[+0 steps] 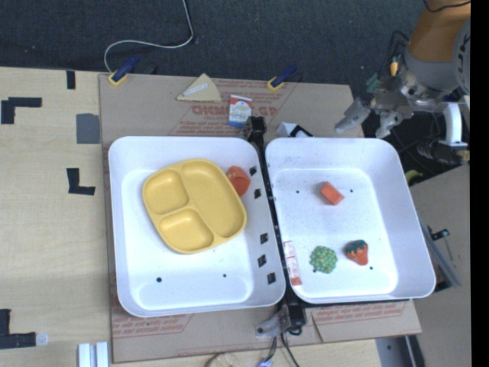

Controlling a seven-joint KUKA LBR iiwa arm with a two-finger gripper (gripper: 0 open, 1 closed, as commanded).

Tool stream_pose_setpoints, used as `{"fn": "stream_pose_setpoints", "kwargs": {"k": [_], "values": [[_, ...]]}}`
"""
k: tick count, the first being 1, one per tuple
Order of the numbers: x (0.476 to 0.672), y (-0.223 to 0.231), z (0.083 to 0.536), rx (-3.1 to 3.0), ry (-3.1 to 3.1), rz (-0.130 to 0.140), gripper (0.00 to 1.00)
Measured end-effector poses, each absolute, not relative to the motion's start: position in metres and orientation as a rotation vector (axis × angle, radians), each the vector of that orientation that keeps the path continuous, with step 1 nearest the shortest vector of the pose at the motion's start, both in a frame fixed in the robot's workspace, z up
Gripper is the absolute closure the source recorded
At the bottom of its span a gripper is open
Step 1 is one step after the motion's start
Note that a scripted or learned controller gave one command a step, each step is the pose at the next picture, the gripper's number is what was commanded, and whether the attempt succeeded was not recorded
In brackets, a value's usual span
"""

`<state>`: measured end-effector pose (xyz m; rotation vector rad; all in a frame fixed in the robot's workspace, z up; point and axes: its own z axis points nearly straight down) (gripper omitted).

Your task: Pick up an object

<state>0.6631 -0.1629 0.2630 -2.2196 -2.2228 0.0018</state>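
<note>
Two white bins side by side: left bin, right bin. I count one yellow plate with three sections in the left bin, plus one red-orange piece touching its right edge. Right bin has three items: one orange block near the top middle, one green ball and one strawberry just beside it, lower down. My gripper hangs above the right bin's top edge, past its far rim, touching nothing, holding nothing; how far open, I cannot tell.
</note>
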Motion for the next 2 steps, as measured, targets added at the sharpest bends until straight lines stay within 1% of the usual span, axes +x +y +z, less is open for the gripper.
{"fn": "stream_pose_setpoints", "kwargs": {"k": [1,2], "values": [[0.6155,-0.146,0.0939,-2.22,-2.222,0.0,0.0],[0.6154,-0.1451,0.1029,-2.217,-2.222,0.0,1.0]]}}
